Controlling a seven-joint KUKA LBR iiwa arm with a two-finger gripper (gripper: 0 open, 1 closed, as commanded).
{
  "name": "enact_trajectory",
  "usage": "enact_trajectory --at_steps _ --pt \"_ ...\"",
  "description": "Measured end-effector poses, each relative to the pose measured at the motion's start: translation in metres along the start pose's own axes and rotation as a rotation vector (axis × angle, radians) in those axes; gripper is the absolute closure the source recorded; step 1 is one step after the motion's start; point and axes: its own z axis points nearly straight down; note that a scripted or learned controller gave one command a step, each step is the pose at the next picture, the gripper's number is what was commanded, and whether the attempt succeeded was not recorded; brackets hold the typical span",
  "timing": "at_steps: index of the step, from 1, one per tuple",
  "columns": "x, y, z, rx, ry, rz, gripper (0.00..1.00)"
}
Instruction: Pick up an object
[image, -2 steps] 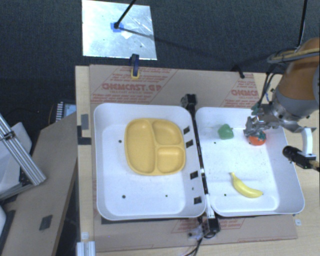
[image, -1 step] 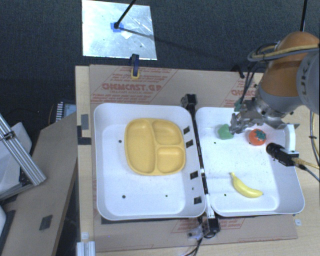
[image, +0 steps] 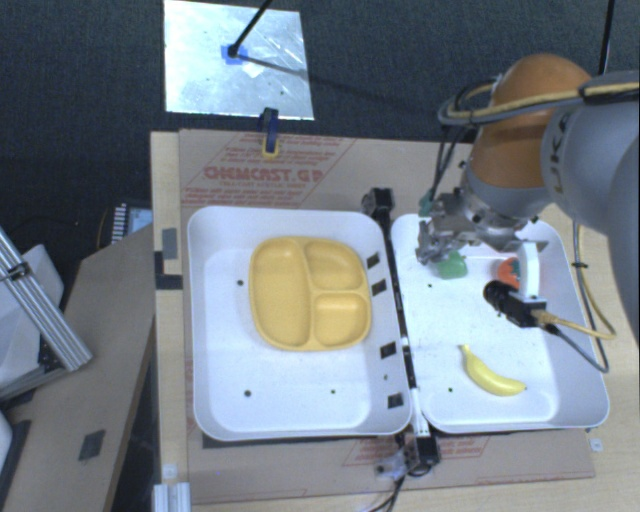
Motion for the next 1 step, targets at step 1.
enact_trajectory --at_steps 1 --pt "0.0497 -0.0027 -0.0009 0.001 -0.001 0.001 1.00"
